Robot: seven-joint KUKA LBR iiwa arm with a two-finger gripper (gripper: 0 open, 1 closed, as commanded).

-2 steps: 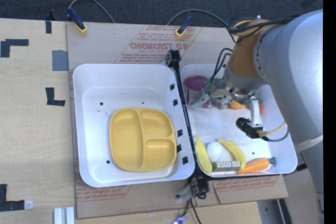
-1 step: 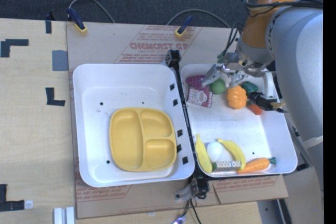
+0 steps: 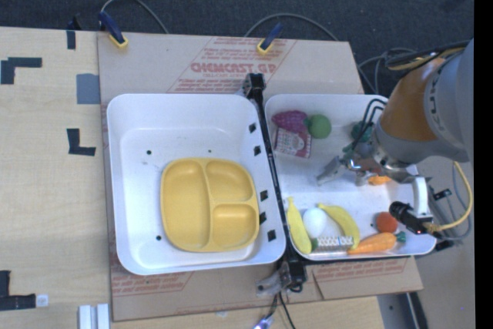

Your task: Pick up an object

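The pincer (image 3: 333, 171) hangs over the middle of the right bin (image 3: 327, 102), its two metal fingers spread apart and pointing left and slightly near, with nothing between them. No single object is fixed by the task; the candidates all lie in this bin. Closest, by my judgement, is the pink-and-white packet (image 3: 291, 141), just left and far of the fingertips, with a purple item (image 3: 290, 120) at its far end and a green ball (image 3: 319, 125) beside that. Near of the pincer lie a white egg (image 3: 315, 221) between two yellow bananas (image 3: 296, 226), their long axes running roughly near to far, the right one (image 3: 343, 223) curving. An orange carrot (image 3: 371, 243) lies along the near wall, long axis left to right, with a red-orange round piece (image 3: 386, 223) just above it. The bin floor beneath the fingers is bare white and smooth, giving room to descend; the near corner is crowded, objects touching. The left bin (image 3: 123, 166) holds a yellow divided tray (image 3: 209, 204). Both bins sit on cardboard (image 3: 223, 65) laid over the worktop (image 3: 46, 189).
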